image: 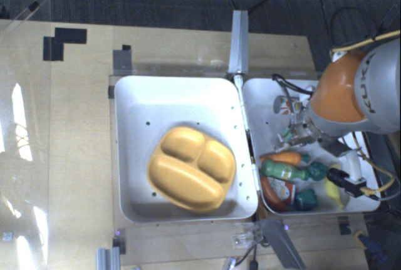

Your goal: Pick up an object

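The jaws (299,131), state we cannot tell, hover above the green plastic bottle (293,170) at six o'clock; next, we judge, descend.

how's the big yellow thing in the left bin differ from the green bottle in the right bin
The yellow lumpy object is far larger than the green bottle. The yellow object is rounded and lobed like a bread loaf; the bottle is slim and lies on its side. The yellow object lies alone in the left bin; the bottle is crowded among other items in the right bin, below the gripper. Both rest on a bin floor.
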`<state>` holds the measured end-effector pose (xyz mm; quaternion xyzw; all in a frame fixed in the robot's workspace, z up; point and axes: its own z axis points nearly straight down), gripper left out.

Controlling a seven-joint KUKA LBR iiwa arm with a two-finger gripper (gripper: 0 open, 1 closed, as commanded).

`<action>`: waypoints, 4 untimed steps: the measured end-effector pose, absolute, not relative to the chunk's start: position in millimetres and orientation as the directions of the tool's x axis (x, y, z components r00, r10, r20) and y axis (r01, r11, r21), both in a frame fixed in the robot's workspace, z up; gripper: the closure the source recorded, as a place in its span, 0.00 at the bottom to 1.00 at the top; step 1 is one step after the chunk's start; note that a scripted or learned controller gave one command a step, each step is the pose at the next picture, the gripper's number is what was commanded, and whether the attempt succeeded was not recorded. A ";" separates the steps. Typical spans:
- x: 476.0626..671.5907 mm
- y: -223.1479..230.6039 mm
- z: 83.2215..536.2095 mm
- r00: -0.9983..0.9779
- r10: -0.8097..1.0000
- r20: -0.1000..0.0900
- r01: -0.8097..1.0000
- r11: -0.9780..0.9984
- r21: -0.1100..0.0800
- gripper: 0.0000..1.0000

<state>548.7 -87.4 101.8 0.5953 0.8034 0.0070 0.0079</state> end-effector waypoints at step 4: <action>632.3 -155.5 132.5 -0.562 0.827 -0.006 0.827 0.562 0.006 0.00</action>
